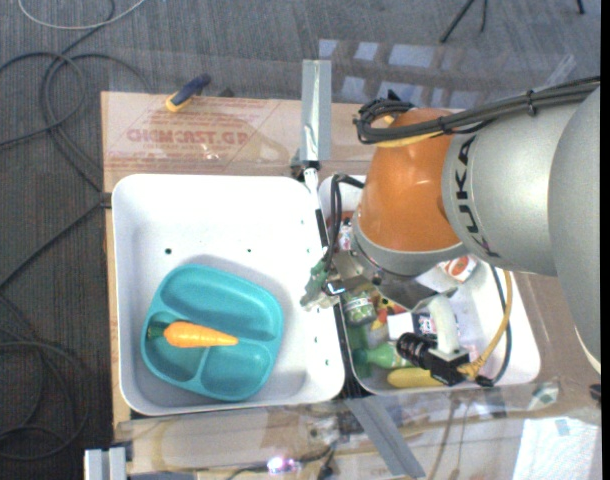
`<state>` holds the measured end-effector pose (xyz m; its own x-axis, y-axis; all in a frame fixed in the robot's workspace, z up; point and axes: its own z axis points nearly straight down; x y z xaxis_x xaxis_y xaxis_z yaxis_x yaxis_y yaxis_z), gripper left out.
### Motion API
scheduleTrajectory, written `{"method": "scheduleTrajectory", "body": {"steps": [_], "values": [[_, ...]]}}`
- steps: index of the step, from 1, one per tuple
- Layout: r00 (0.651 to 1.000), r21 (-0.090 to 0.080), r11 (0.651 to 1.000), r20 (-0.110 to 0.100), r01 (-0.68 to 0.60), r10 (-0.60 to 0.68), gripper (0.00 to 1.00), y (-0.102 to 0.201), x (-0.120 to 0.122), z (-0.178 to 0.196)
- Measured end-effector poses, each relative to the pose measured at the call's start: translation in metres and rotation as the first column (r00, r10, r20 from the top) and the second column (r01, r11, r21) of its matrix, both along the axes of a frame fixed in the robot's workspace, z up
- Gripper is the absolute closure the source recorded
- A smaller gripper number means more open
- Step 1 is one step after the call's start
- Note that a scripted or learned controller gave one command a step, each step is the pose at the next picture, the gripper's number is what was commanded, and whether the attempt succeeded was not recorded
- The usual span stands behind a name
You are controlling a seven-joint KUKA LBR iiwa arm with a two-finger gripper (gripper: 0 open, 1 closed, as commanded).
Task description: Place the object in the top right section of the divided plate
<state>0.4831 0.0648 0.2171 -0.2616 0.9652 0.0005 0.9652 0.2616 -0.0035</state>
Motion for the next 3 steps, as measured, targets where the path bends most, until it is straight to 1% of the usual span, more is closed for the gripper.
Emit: {"method": "scheduleTrajectory", "body": {"steps": [1, 2, 3], "values": [[0.996, -0.001, 0.996, 0.000, -0.087, 0.087, 1.00, -0.101, 0.000, -0.034], [0.996, -0.001, 0.996, 0.001, -0.087, 0.087, 1.00, -0.289, 0.000, -0.085], [0.955, 0.002, 0.955, 0.009, 0.296, -0.296, 1.00, -0.288, 0.003, -0.127]]}}
